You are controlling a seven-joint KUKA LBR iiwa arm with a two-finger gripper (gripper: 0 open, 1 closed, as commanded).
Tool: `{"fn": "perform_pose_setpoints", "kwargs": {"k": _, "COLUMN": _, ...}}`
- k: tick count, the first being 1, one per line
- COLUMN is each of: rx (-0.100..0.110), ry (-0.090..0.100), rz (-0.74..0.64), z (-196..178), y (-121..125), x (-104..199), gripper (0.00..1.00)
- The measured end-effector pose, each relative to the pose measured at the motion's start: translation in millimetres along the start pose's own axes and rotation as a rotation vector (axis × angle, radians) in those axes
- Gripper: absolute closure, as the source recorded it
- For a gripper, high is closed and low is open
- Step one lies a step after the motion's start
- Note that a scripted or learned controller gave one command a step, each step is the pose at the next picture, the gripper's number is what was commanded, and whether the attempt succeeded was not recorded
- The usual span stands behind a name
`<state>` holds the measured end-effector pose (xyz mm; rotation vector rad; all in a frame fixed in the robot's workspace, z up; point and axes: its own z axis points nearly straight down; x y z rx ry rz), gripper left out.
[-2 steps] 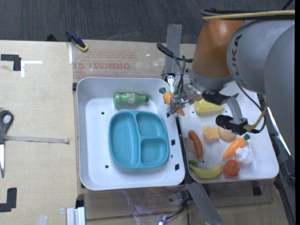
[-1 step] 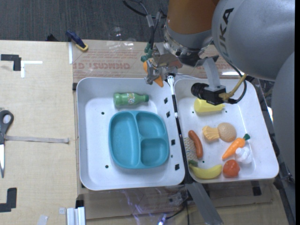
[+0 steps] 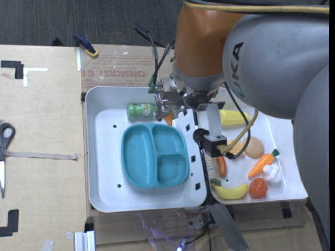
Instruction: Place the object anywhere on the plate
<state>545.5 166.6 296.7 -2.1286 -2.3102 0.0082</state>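
A large grey robot arm (image 3: pixel 277 51) with an orange band fills the upper right of the frame, reaching down toward the centre. Below it, two shallow white bins sit side by side: the left bin (image 3: pixel 99 156) occupies the centre, the right bin (image 3: pixel 288 187) the lower right. A pale wooden bench (image 3: pixel 39 119) spreads across the left side.

In the middle of the left bin lies a blue divided plate (image 3: pixel 154 155) with three compartments. The gripper (image 3: pixel 168 109) hangs over the bin's upper edge, just above the plate's top rim; whether it is parted or closed cannot be told. A small orange object (image 3: pixel 167 120) shows just beneath it, touching or nearly touching the plate's rim, not clearly gripped. A green can (image 3: pixel 140 110) lies on its side just left of the gripper.

The right bin holds a banana (image 3: pixel 230 191), a carrot (image 3: pixel 261 164), a tomato (image 3: pixel 257 187) and a tan round item (image 3: pixel 254 148). Scissors (image 3: pixel 5 145) lie at the far left edge.
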Motion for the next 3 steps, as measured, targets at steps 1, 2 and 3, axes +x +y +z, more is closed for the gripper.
{"fn": "perform_pose_setpoints", "kwargs": {"k": 1, "rx": -0.001, "ry": 0.000, "rz": 0.000, "z": 0, "y": 0, "x": 0, "gripper": 0.00}}
{"fn": "perform_pose_setpoints", "kwargs": {"k": 2, "rx": 0.000, "ry": 0.001, "rz": 0.005, "z": 97, "y": 15, "x": -61, "gripper": 0.00}}
{"fn": "perform_pose_setpoints", "kwargs": {"k": 3, "rx": -0.002, "ry": 0.002, "rz": -0.321, "z": 104, "y": -43, "x": -40, "gripper": 0.00}}
